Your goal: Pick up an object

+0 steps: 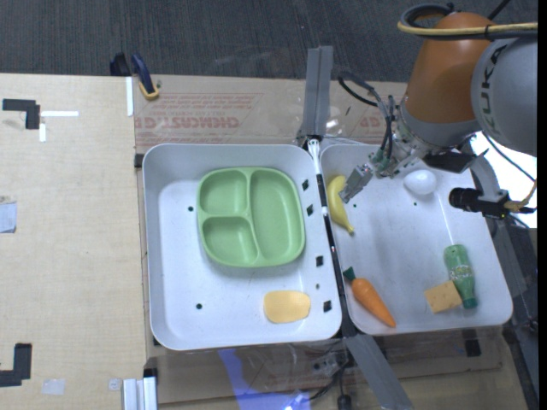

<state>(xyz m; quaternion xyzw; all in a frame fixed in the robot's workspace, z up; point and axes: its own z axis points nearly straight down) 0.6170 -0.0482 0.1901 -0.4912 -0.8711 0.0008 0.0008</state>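
A carrot [373, 301] is seen lowest in the right bin [402, 229], toward its front edge, with a yellow block [443, 298] and green bottle [460, 273] to the carrot's right. Up-left of the carrot a banana [339, 203] lies untouched. The gripper [357, 180] is poised at the banana's upper end, fingers spread, nothing pinched; the pick is judged not yet made
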